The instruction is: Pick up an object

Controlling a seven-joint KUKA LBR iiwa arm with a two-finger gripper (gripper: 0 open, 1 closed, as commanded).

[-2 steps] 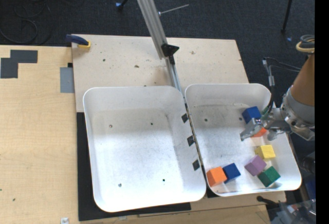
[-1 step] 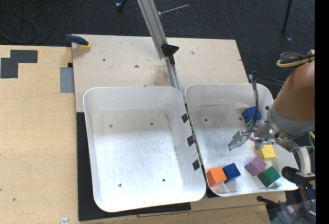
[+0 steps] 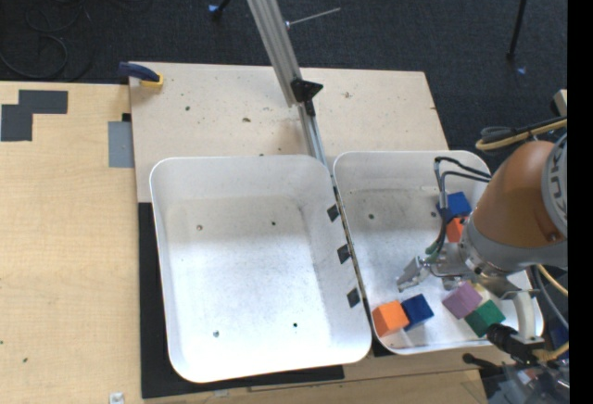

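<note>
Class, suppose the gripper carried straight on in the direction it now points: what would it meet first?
The gripper points left and slightly down. Probably the right bin floor, bare there; the orange block and blue block lie nearer the camera, off that line. Depth is unclear.

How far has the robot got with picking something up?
Not far yet. Done: the arm has reached over the right bin, and its end effector sits low inside it. In hand: nothing visible between its tips. Left: grabbing and lifting a block. The orange block, blue block and purple block all lie in the bin.
</note>
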